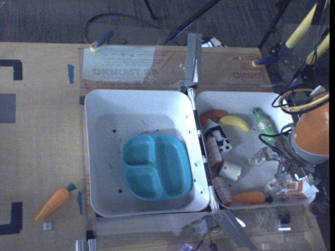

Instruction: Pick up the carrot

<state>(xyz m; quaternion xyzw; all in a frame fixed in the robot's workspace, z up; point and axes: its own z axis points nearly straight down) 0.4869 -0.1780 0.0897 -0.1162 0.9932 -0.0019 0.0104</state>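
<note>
quick tally: two white bins, left bin and right bin. one blue divided tray, three compartments. carrots: two, one out on tabletop at, one in right bin. one yellow banana. one green bottle. one small carton. one black-and-white item, can't tell what. few more bits along that bin's left wall, too blurry to count properly.

A pale wooden bench marked with black tape corners and blue tape strips stands on dark grey carpet crossed by black tripod legs
</note>
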